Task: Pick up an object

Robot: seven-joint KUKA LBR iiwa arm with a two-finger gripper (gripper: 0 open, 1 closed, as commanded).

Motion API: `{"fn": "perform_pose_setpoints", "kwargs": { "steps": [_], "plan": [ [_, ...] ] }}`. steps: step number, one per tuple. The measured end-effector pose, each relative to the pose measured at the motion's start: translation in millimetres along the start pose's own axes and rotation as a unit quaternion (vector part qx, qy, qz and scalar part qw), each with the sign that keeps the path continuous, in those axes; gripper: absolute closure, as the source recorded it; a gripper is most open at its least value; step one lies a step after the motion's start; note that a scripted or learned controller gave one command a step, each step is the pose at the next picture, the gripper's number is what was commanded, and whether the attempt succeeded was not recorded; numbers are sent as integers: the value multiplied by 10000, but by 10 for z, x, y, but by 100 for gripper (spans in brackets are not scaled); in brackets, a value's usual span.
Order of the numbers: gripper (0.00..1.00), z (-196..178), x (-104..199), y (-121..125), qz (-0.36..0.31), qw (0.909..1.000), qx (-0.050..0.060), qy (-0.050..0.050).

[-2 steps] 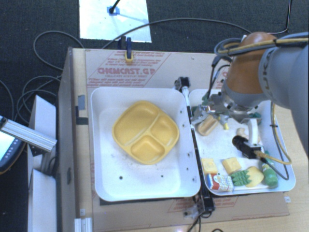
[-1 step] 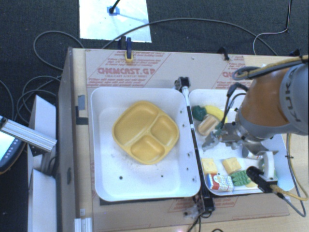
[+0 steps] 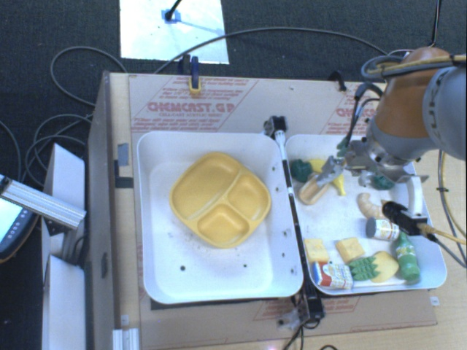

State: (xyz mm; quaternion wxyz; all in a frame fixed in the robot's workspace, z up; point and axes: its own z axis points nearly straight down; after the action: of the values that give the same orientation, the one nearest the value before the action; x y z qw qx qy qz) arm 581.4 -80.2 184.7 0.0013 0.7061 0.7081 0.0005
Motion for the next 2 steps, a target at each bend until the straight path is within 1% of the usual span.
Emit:
{"fn": "perform_pose_setpoints", "kwargs": {
  "steps": [1,2],
  "plan": [
    [0,1003,-460,-436,11,10000,9,2],
    [0,1001,-146,14,-3,10000,4,6]
  ]
}}
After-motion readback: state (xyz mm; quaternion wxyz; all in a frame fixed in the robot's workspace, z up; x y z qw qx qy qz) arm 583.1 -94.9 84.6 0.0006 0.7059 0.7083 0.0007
